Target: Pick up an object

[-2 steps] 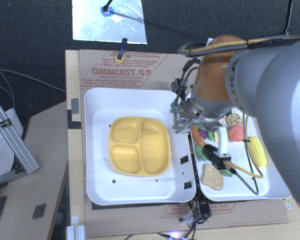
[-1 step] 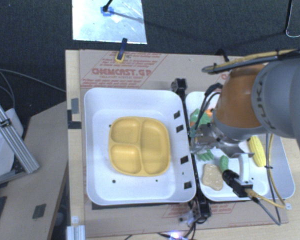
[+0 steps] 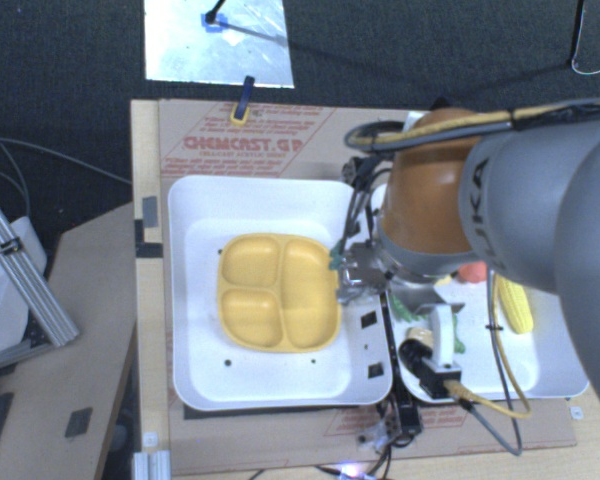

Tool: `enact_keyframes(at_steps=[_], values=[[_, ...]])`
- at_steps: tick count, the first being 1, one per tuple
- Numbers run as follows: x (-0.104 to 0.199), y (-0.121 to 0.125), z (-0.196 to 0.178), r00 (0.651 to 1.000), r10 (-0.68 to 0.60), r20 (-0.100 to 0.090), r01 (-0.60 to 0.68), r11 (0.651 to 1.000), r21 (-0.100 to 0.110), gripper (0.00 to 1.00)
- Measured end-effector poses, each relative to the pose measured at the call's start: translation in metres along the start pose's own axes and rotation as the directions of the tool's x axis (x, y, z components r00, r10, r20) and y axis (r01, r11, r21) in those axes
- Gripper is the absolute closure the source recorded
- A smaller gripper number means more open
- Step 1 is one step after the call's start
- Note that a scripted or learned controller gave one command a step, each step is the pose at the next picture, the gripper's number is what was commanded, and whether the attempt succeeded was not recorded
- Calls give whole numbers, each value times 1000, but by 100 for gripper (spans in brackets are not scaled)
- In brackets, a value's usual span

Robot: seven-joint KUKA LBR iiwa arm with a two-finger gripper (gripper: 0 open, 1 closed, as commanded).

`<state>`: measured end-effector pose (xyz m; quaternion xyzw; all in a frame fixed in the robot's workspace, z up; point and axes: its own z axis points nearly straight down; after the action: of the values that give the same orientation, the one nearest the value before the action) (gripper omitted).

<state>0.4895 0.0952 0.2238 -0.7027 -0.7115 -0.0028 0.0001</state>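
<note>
You're at the approach: the gripper hangs over the left bin's right edge, just beside the yellow plate. Open or closed, you cannot tell. Next, lower onto one object.

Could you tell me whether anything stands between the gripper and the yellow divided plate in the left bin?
Nothing visible does. The gripper hangs right at the edge of the yellow divided plastic plate nearest the arm, in the left white bin.

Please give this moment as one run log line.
arm: over where bins meet | left bin: yellow plate | right bin: corn | grasp: unclear
</note>
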Motion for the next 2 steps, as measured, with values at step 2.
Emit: enact_keyframes(at_steps=[2], values=[[-64,-5,8,1000,6,3,-6,1000,8,100]])
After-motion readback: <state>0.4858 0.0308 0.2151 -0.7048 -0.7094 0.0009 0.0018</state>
